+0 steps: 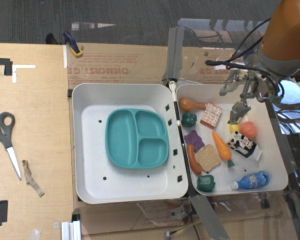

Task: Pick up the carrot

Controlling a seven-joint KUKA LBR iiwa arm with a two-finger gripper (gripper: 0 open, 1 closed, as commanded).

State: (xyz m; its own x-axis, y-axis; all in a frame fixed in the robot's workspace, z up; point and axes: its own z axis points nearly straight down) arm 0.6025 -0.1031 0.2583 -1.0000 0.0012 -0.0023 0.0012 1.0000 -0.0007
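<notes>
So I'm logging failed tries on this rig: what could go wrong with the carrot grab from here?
1. The carrot lies tilted among clutter, its lower end next to the cracker and the black-and-white box, so the gripper may snag a neighbour.
2. The gripper sits up and right of the carrot, nearer the peach-coloured ball, so a straight descent would likely miss.

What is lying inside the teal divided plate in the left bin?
Nothing visible: all three compartments of the teal plate show bare. The carrot lies in the right bin among other toys. What the plate covers beneath it cannot be seen.
</notes>
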